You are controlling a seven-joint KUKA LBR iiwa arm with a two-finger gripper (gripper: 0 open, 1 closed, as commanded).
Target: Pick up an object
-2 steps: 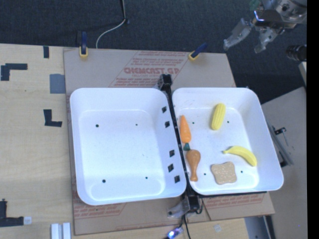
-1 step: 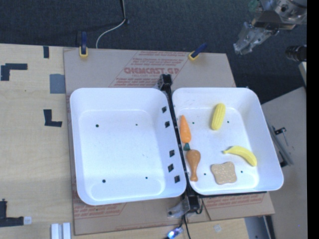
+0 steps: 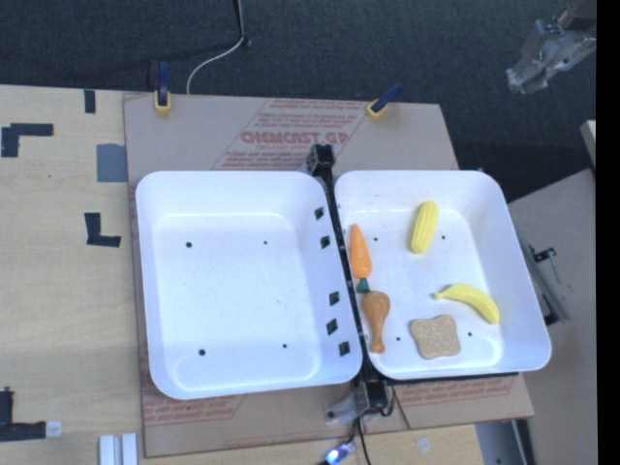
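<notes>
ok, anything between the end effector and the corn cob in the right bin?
Nothing visible. The end effector sits at the upper right, outside the bins, over the dark floor. The corn cob lies alone in the right bin, apart from the carrot and banana.

gripper (image 3: 548, 56) | pale grey metal, blurry | angular shape | no markings legible
</notes>
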